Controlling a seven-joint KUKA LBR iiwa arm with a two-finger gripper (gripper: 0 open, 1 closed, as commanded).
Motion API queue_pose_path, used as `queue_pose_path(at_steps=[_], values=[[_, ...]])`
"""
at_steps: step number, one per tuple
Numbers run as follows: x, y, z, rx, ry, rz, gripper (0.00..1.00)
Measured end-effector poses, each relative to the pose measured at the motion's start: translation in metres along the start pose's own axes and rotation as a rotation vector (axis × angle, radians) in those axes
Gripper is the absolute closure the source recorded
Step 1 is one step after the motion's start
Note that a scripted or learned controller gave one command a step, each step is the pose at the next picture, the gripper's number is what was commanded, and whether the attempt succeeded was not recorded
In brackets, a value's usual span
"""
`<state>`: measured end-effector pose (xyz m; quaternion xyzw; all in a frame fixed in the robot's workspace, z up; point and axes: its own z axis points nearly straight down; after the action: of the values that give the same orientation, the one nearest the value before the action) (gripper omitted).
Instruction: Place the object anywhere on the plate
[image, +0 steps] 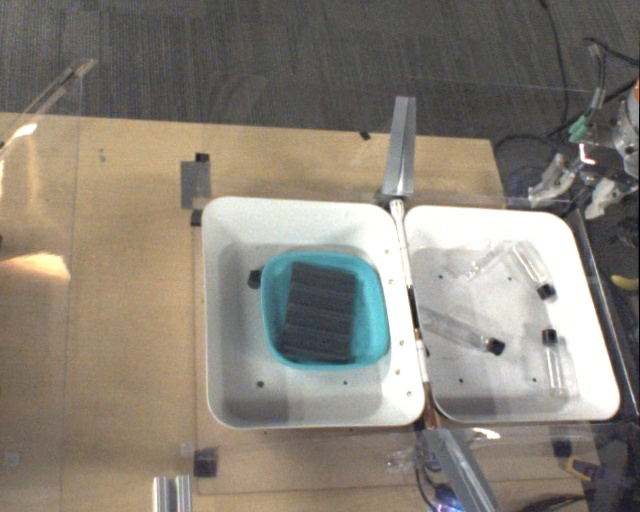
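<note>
Already the dark grey ribbed block (320, 310) lay on the turquoise plate (377, 318), well inside its raised rim and filling much of its middle. The block's ridges ran across it from side to side, and its long side ran from the far edge of the plate toward the near one, turned slightly off square. The plate sat flat on the floor of the left bin (300, 206), nearer that bin's right wall than its left. A small black piece (255, 278) lay just beside the plate's far left corner; what it was could not be made out.

In the right bin (500, 212) several clear tubes with black caps lay scattered and apart from one another. One tube (530, 268) lay slantwise near the far wall, a second (458, 329) lay near the left wall with its cap pointing toward the middle, and a third (555, 365) lay lengthwise near the right wall. A fainter clear piece (482, 262) lay beside the first tube.

A grey metal post (402, 148) stood at the far end of the seam between the bins. Both bins rested on a wooden bench (110, 320). Tangled cables (590, 160) cluttered the far right corner.

Whether the gripper was open or closed could not be told from this view.
</note>
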<state>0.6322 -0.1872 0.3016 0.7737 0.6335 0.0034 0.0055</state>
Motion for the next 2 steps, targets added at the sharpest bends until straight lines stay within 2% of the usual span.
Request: queue_pose_path(at_steps=[1, 2], values=[[0.002, 0.032, -0.071, -0.003, -0.001, -0.044, 0.0], [-0.004, 0.042, -0.136, -0.003, -0.001, 0.073, 0.0]])
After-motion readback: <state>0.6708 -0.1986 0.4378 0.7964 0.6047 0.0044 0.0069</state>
